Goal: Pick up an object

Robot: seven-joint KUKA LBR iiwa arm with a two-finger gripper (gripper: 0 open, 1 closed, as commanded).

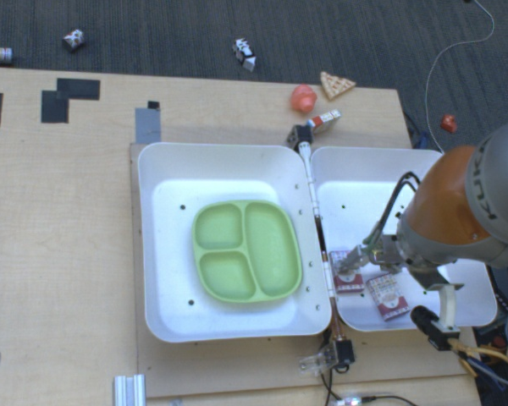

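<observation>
Wooden bench (pixel 59 227) carries two white bins: left bin (pixel 157 252) holds a green divided tray (pixel 247 252); right bin (pixel 364 189) holds two small red-and-white packets, one (pixel 350 282) by the divider, one (pixel 388 297) just beside it. Gripper (pixel 349 263) is low over the first packet; finger state cannot be told.

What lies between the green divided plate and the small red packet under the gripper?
In the camera view, the raised rims where the two white bins meet lie between the green plate and the red packet.
</observation>
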